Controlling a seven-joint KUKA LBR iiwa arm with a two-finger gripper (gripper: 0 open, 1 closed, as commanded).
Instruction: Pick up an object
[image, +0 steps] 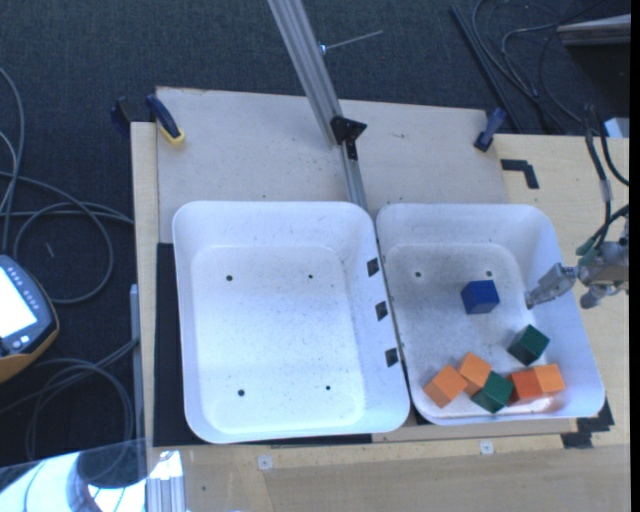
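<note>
The right bin (560, 250) holds several small cubes. A blue cube (480, 296) sits alone near its middle. A dark green cube (528, 344) lies closer to the right wall. Along the front wall are two orange cubes (460, 378), another green cube (492, 393) and an orange block (538, 382). My gripper (571, 288) hangs over the right rim of this bin, right of the blue cube and above the green one. Its fingers stand open with nothing between them.
The left bin (200, 240) stands beside the right one, with black clips along the shared wall. A slanted metal rail (318, 80) rises behind the bins. Cables lie on the dark floor at left and at top right.
</note>
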